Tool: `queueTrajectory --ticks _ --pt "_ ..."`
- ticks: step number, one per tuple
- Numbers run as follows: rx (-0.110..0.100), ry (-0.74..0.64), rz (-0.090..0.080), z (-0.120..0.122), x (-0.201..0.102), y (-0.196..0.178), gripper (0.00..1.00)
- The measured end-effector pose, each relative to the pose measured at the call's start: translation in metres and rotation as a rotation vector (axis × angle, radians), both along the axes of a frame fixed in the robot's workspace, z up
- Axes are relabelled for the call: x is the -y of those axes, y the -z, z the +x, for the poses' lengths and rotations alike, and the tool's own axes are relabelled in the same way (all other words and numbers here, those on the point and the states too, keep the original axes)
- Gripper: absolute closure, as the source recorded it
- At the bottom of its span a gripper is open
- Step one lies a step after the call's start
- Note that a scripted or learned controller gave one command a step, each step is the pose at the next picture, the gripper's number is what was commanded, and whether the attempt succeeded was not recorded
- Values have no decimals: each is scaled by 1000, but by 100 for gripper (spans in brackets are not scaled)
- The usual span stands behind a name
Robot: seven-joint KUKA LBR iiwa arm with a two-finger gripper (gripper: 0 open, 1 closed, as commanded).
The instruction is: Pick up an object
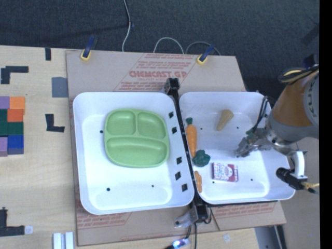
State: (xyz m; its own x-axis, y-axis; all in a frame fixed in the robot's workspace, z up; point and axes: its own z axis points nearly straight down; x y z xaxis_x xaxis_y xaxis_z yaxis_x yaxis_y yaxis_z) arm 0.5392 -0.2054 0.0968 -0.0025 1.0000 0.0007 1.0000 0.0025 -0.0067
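The right bin holds a tan cone-shaped piece near its back, an orange carrot along its left wall, a dark green lump below the carrot, a small orange piece near the front left, and a pink-and-white packet at the front middle. My gripper hangs low over the bin's right part, a little up and right of the packet. Nothing shows between its fingers.
The left bin holds a green divided plate. Black clips line the wall between the bins. Coloured blocks sit at the bench's far left. The grey arm with its orange band crosses the right bin's right edge.
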Motion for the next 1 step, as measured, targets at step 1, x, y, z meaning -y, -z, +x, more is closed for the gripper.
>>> queueTrajectory --ticks 1 --pt "7 1 -1 2 6 -59 100"
